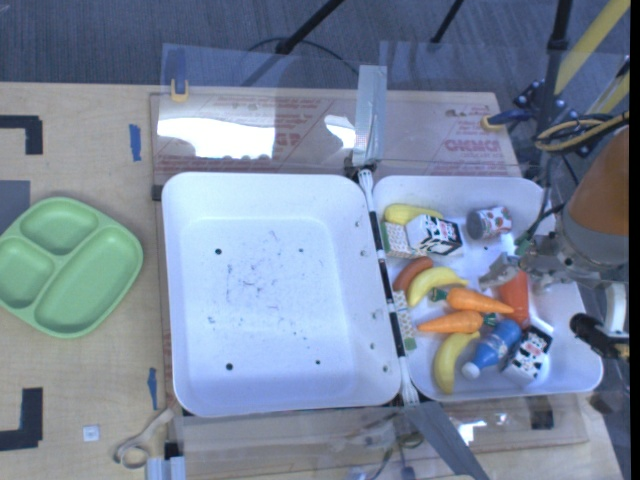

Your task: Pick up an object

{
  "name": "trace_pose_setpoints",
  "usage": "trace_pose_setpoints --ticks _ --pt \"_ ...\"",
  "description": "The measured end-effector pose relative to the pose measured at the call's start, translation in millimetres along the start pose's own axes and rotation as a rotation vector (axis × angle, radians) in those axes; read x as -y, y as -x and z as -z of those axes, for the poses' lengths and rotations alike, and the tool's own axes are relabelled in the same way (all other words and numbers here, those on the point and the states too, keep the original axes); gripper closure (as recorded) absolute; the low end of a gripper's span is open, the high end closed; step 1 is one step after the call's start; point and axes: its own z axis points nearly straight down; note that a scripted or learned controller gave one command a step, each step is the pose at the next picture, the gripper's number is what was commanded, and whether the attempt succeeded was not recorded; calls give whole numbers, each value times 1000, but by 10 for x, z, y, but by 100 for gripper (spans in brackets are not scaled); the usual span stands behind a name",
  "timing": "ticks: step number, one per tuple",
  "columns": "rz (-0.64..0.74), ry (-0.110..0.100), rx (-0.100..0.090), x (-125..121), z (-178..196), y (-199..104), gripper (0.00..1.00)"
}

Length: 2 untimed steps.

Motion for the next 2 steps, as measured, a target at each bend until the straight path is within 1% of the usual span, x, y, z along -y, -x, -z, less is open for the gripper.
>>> trace_pose_setpoints --ticks 1,2 --pt "-2 3 1 -8 104 8 100" --pt "-33 -6 4 33 1003 -523 100"
